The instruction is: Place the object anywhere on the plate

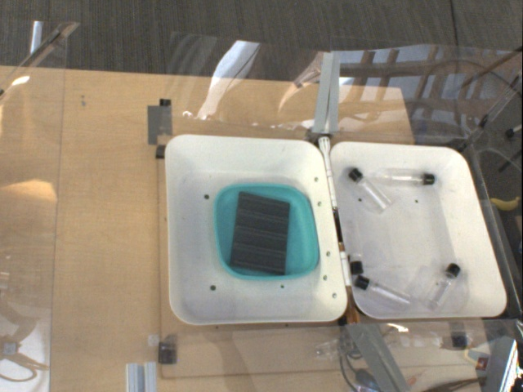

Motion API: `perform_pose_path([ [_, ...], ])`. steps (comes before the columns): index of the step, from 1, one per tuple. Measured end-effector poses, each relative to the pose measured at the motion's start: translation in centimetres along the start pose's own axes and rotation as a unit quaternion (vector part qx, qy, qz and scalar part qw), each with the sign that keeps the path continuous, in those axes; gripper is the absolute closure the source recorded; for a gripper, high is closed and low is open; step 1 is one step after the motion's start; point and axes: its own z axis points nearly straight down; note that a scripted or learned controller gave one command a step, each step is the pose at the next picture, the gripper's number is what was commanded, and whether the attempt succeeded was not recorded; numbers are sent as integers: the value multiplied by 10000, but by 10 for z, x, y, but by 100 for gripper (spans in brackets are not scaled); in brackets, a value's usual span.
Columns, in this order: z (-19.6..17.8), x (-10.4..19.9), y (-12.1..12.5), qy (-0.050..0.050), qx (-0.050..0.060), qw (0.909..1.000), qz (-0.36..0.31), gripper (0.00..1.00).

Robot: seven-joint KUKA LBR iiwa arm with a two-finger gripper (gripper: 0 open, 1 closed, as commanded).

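Note:
A teal square plate (pixel 304 251) rests in the middle of the left white bin (pixel 192 219). A dark grey ribbed rectangular block (pixel 261 233) lies flat on the plate, roughly centred and tilted slightly. The right white bin (pixel 482 243) holds several clear plastic tubes with black caps: one near the top left (pixel 365 188), one along the top (pixel 406 176), one at the lower left (pixel 376 289) and one at the lower right (pixel 443 285).
A metal bar (pixel 327 96) runs up from the seam between the two bins. Clear plastic sheeting (pixel 237 64) lies behind the bins on the wooden bench (pixel 82 219). Cables and framing (pixel 490 88) crowd the far right.

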Motion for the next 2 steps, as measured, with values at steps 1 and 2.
perform_pose_path([
  [1, 0, 0, 0, 0, 0, 10000, 0, 0],
  [2, 0, 0, 0, -1, -1, 10000, -1, 0],
])
